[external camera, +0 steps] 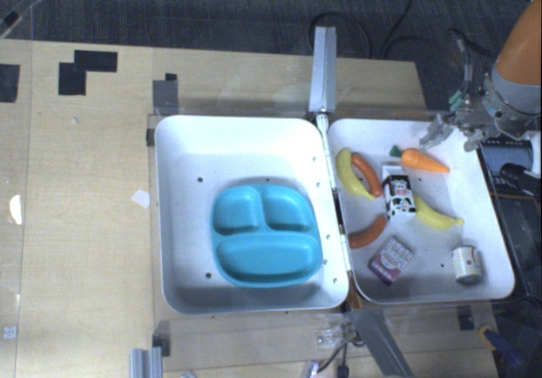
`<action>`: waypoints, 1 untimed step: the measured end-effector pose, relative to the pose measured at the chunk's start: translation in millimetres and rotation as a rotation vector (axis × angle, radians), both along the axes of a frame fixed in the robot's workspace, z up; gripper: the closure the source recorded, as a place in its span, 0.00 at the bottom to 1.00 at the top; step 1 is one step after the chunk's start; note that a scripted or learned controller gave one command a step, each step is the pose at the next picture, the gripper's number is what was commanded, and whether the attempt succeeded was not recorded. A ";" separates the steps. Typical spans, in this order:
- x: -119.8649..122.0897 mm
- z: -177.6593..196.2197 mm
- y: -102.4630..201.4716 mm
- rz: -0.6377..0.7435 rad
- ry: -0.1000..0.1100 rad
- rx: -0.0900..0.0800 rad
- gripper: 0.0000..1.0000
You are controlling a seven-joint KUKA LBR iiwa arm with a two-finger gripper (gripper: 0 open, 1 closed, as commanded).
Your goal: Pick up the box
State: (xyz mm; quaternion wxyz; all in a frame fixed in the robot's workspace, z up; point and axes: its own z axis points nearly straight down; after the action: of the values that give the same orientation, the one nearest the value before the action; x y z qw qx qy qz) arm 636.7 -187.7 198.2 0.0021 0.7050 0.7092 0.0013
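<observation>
A small purple and pink box (390, 258) lies flat near the front left of the right bin (495, 236). My gripper (452, 134) hangs over that bin's far right corner, well behind the box and to its right. Its fingers stand open with nothing between them. The grey arm with its orange band (521, 52) comes in from the upper right.
Also in the right bin are two yellow bananas (349, 173) (437, 216), two sausages (367, 174) (367, 232), a carrot (424, 162), a black and white pack (399, 195) and a small can (465, 264). The left bin (182, 198) holds a blue divided plate (266, 233).
</observation>
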 end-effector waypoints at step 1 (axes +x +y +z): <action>2.2 12.7 1.2 0.007 -0.007 -0.002 1.00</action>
State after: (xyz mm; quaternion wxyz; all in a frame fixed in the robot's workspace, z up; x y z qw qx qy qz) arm 638.9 -186.5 210.9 0.0052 0.7025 0.7116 0.0031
